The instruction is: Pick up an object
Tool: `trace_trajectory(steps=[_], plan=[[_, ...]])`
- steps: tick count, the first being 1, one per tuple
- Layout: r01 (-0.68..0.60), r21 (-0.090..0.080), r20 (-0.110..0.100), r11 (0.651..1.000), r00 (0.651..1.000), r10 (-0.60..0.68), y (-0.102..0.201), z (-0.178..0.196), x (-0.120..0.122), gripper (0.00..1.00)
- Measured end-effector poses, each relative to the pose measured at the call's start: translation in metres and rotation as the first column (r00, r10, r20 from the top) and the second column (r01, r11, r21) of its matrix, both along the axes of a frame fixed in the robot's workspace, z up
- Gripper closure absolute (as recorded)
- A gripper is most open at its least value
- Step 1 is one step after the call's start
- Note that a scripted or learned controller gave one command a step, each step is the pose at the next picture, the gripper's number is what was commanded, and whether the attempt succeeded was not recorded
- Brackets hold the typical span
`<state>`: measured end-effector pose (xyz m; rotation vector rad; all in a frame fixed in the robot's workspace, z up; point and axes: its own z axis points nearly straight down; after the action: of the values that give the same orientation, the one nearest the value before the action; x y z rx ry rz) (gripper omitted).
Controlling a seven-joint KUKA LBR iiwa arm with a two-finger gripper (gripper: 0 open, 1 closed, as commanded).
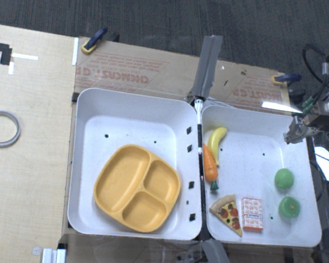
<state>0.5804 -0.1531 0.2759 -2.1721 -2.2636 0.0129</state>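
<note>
Your claw point(294, 135) hangs over the right bin's point(256, 127) far right edge; its state can't be told. The green ball point(284, 179) lies just below it, apart.

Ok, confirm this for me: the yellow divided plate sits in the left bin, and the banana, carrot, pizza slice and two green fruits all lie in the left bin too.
Not quite. The yellow divided plate is in the left bin, but the banana, carrot, pizza slice and two green fruits lie in the right bin, as the camera view shows.

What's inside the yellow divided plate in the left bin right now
All three compartments of the yellow divided plastic plate show bare yellow surface, no items. Whatever lies beneath the plate on the white left bin floor is covered.
</note>
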Motion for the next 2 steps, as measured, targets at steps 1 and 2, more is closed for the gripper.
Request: trace_trajectory(steps=[1, 2], plan=[[0.013, 0.003, 0.002, 1.0, 1.0, -0.013, 0.003, -0.122, -0.017, 1.0], [-0.03, 0.003, 0.005, 1.0, 1.0, 0.03, 0.02, -0.186, -0.032, 1.0]])
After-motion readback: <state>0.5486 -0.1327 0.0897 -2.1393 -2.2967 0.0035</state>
